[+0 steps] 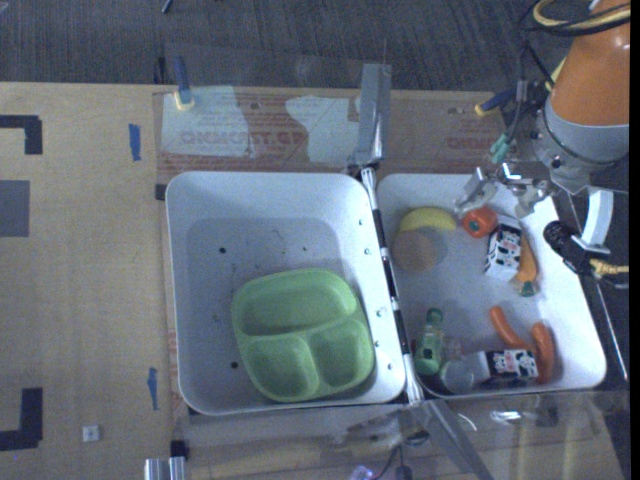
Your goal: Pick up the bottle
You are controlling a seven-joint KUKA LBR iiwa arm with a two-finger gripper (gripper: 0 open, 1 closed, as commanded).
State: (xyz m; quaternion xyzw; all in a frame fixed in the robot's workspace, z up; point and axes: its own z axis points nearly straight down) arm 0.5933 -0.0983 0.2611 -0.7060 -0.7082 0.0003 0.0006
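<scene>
Where right bin's far edge lies, pincer hovers

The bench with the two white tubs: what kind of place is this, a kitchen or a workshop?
Most likely a robot lab or test bench, not a kitchen. A robot arm hangs over the right bin of toy-like items, including a small bottle, the left bin holds a green plate, and blue tape marks the board.

Left bin holds a green divided plate. Right bin holds a yellow fruit touching a brownish round one, two orange carrots, and a black-and-white carton. Blue tape marks on the bench.
</scene>
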